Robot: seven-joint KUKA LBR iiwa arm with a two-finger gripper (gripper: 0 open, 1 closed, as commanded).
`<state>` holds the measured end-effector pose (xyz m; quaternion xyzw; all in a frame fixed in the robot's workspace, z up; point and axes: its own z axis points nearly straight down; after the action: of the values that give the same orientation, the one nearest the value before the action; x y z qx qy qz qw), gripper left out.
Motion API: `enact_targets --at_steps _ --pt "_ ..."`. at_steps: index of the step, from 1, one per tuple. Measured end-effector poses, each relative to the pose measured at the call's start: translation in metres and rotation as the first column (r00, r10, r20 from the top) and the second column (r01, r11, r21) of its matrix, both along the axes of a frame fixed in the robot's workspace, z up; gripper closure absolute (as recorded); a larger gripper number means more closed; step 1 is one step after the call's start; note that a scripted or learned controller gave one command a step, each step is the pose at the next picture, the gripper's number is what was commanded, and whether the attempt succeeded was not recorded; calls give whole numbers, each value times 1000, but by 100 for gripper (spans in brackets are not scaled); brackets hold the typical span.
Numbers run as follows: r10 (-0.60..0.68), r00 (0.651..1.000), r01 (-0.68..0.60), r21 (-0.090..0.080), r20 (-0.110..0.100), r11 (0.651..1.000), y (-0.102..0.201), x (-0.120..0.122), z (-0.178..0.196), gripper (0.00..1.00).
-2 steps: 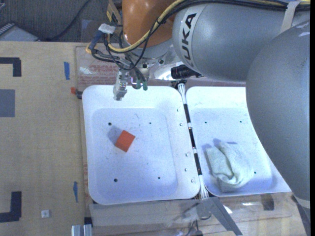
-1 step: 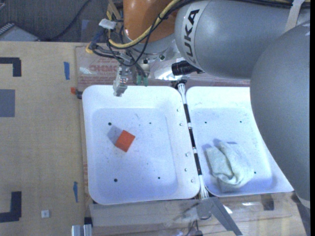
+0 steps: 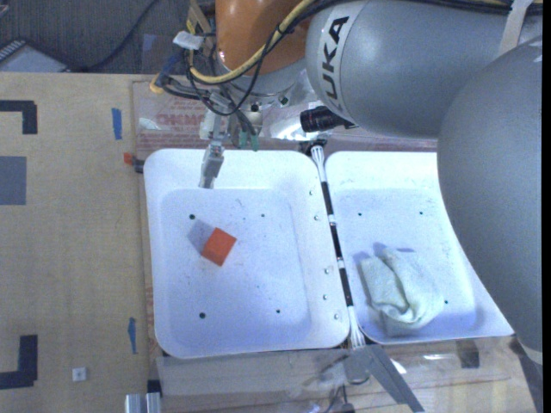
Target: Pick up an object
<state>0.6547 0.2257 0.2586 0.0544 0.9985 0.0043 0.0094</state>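
Observation:
An orange-red cube (image 3: 219, 246) lies on the floor of the left bin (image 3: 172, 317), left of its middle. A crumpled pale cloth (image 3: 398, 289) rests in the right bin (image 3: 387, 188), toward its near side. My gripper (image 3: 213, 160) hangs over the far edge of the left bin, well above the cube and farther back than it. It holds nothing that I can see. The grey arm with its orange band crosses the top of the view and covers the right bin's right side.
A black divider strip (image 3: 334, 239) runs between the two bins. Cables (image 3: 207, 76) loop around the wrist. The wooden bench top (image 3: 69, 231) lies to the left, marked with black and blue tape.

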Motion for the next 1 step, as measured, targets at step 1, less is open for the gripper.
enact_targets --at_steps 1 --pt "550 835 -551 -9 -7 835 0 -32 145 0"
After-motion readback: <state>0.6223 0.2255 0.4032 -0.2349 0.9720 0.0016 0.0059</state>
